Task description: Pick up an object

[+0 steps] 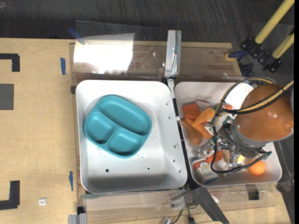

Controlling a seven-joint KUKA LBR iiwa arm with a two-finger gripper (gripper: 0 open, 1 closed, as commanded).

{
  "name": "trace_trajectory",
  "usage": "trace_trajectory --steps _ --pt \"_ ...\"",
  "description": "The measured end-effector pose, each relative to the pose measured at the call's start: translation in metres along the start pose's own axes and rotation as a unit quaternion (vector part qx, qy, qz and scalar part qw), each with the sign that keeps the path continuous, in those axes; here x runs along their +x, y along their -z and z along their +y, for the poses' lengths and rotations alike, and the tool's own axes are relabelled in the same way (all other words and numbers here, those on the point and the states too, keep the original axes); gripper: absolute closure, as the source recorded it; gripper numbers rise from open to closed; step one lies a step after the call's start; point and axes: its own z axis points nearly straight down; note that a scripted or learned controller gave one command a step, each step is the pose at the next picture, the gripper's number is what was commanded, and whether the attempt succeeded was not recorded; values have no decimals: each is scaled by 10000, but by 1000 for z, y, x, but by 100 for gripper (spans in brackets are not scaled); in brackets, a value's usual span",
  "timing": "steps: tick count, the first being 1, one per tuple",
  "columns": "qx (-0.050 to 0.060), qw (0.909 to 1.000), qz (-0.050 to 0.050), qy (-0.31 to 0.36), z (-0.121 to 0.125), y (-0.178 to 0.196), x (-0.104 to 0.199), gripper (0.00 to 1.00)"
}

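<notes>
1. Uppermost, the arm's orange band [264,115], reaching in over the right-hand side of the right bin [278,175], with black cables looping over it.
2. Below and left of the band, the gripper [223,149], down among the clutter near the middle of the right bin; open or closed cannot be told, as wires and bracketry crowd it. Nothing seen held.
3. Just left of the gripper, a yellow-orange piece [203,118] lying against a darker orange block [190,111], both toward the bin's left wall and far half.
4. Near the bin's front edge, a small red-and-white packet [203,170], just beside the gripper's lower left.
5. In the front right corner, an orange ball [257,168], close under the wrist.
6. By the far edge, a white rounded object [239,95], partly covered by the cables.
7. Across the shared wall, the left bin [159,169], with a teal divided plate [117,125] lying flat toward its left and far side.
8. Behind both bins, a clear plastic sheet [107,55] and an upright metal strip [173,50] in line with the dividing wall.
9. At the bench's far right corner, yellow poles [279,12] slanting away.
</notes>
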Motion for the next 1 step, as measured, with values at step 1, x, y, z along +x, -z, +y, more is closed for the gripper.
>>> trace_trajectory --steps 1 --pt "35 9685 -45 2490 -16 -3 -3 0"
